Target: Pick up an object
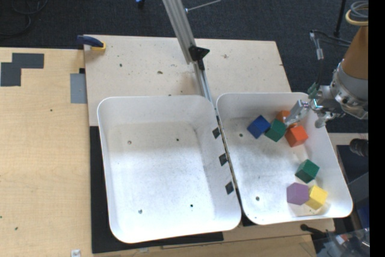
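Orange block (296,136), mid-right of frame in the right bin (264,218), is crowded by a green block (276,130) and a blue block (258,126). Gripper (304,112) is seen just above it; jaw state cannot be told. A centred, vertical descent is advised, neighbours avoided.

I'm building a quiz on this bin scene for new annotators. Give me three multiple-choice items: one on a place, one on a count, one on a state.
1. Where are the blocks?
A. left bin
B. right bin
C. bench

2. How many green blocks?
A. none
B. one
C. two

3. How does the purple block lie?
A. against the yellow block
B. alone in mid-bin
C. on the blue block

Key: 1 B, all lie in the right bin. 2 C, one green block beside the blue block, another green block lower down. 3 A, the purple block touches the yellow block.
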You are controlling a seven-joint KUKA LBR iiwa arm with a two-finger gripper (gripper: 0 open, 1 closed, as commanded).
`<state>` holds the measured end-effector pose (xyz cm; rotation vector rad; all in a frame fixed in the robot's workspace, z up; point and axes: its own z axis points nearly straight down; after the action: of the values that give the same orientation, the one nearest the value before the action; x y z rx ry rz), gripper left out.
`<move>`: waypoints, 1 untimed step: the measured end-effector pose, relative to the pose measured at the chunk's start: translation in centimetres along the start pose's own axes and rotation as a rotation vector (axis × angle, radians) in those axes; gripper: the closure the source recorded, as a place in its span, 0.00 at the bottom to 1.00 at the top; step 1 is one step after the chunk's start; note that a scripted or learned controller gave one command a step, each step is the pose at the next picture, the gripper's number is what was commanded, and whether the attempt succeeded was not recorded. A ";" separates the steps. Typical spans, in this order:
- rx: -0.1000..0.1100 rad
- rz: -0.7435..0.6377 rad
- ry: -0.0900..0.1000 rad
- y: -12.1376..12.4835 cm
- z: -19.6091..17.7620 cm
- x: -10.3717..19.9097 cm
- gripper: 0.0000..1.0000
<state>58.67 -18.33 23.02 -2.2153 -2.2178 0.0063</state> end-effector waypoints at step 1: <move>-0.005 -0.001 -0.001 0.1 -0.3 0.0 0.00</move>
<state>58.76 -18.35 23.28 -2.2172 -2.2217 0.0026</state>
